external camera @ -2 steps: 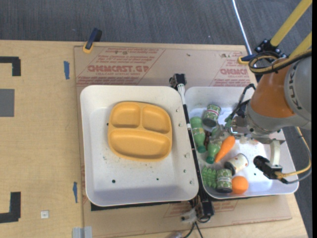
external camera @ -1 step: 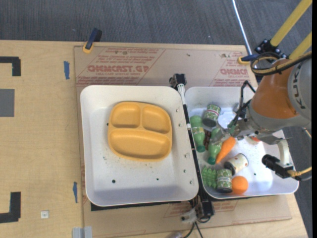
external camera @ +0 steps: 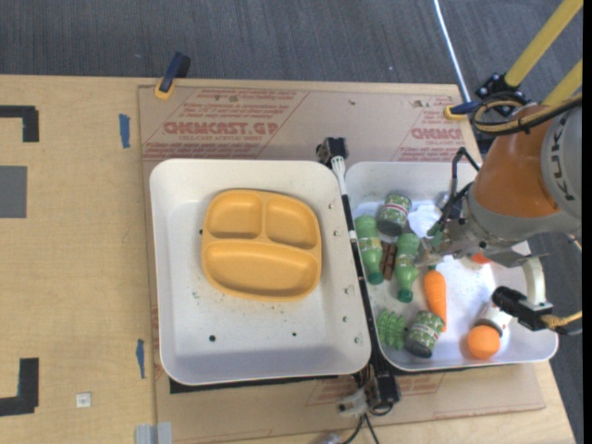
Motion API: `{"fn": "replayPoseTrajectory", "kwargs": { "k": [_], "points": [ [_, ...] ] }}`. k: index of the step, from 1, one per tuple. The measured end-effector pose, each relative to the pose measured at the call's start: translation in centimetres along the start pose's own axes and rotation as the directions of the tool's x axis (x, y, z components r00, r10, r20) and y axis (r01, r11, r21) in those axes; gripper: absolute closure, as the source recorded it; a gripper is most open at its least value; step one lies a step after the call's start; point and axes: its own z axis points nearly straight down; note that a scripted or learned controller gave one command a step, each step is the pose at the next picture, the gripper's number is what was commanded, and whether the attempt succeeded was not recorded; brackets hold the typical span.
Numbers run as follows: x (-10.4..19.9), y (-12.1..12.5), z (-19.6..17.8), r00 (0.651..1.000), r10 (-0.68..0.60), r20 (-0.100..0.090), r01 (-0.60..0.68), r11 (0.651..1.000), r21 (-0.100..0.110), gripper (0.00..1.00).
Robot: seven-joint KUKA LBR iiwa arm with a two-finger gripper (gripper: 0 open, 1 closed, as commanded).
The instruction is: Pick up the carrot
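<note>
1. The carrot [external camera: 436, 296] lies in the right bin [external camera: 518, 351], near its middle, lengthwise toward the front, thick end up.
2. The hand [external camera: 442, 244] hangs low over that bin, just above the carrot's top end; from where I stand its tips are lost in dark clutter, so I cannot tell how far it is spread or whether it has hold of anything.
3. The grey arm [external camera: 518, 178] with its orange band comes in from the right, over the bin's far corner.
4. Just left of the carrot stand green bottles [external camera: 370, 248] and a dark bottle [external camera: 389, 259]; a green-labelled can [external camera: 394, 210] sits behind them.
5. Another can [external camera: 425, 331] lies at the front beside a knobbly green piece [external camera: 390, 326].
6. An orange ball [external camera: 483, 341] rests by the front right corner, well apart from the carrot.
7. The left bin [external camera: 185, 340] bears a yellow divided plate [external camera: 263, 242].
8. Both bins sit on the desk [external camera: 74, 248].
</note>
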Motion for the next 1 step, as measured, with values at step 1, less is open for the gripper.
{"fn": "replayPoseTrajectory", "kwargs": {
  "k": [1],
  "points": [
    [-0.23, -0.04, -0.1, 1.0, 0.002, 0.004, -0.002, 1.0, 0.0, 0.0]
  ]
}}
